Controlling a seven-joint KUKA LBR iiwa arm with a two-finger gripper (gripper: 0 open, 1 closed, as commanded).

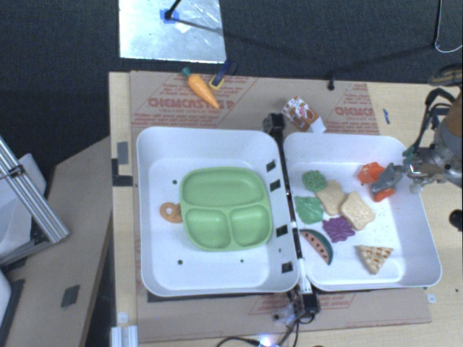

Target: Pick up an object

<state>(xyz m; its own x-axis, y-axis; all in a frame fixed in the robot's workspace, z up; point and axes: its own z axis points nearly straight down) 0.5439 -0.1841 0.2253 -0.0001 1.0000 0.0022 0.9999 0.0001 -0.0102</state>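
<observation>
The right bin [416,237] holds several toy foods: a green broccoli [314,180], a tan cracker [331,196], a slice of bread [357,210], a green leaf [309,209], purple grapes [338,228], a watermelon slice [318,244] and a pizza wedge [374,256]. A red-orange piece [372,173] lies near the bin's back right. My gripper [391,178] reaches in from the right, low over that corner. Its tip is against the red-orange piece's right side, and I cannot make out whether the piece is held.
The left bin [155,259] carries a green divided plate [223,208] and a small pretzel [171,212]. Behind the bins lie a toy carrot [202,90], a small patterned carton [300,114] and a silver sheet [171,20]. A black hinge strip [283,194] separates the bins.
</observation>
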